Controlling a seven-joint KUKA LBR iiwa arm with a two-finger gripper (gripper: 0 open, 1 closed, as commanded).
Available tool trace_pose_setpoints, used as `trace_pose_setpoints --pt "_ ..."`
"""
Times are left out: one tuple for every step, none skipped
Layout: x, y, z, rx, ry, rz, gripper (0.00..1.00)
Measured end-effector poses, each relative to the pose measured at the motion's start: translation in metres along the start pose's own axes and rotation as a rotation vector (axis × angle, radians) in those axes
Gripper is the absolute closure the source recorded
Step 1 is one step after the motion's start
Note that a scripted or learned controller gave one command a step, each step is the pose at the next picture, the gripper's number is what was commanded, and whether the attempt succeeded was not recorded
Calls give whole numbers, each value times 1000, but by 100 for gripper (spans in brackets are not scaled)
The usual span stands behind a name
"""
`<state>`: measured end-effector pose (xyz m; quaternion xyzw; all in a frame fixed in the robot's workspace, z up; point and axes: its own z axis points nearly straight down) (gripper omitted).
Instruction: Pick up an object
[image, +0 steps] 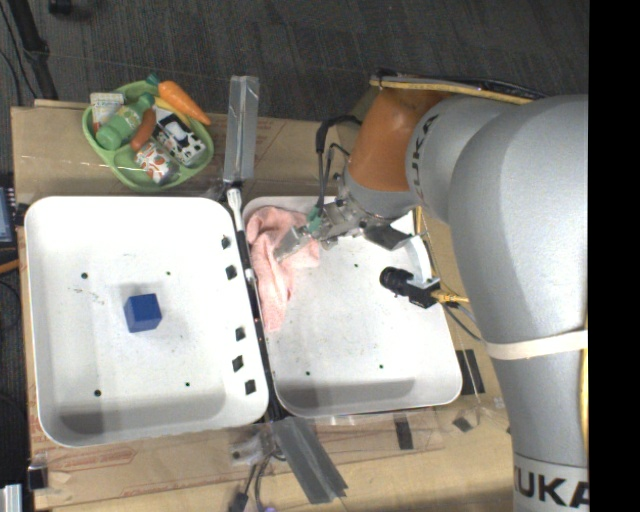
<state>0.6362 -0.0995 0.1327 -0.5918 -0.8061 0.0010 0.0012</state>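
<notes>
A pink cloth (267, 268) lies crumpled along the left wall of the right bin (360, 390), at its back corner. My gripper (296, 242) reaches in from the right, low over the cloth's upper right part and touching or nearly touching it. A blue cube (143, 312) sits alone in the left bin (60, 400), left of its middle.
A green bowl (110, 160) of toy food, with a carrot on top, stands behind the left bin at the back left. The grey arm (500, 220) covers the right side of the right bin. A divider (245, 300) separates the bins.
</notes>
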Motion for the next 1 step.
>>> trace_pose_setpoints --pt "-32 13 39 -4 -1 -9 0"
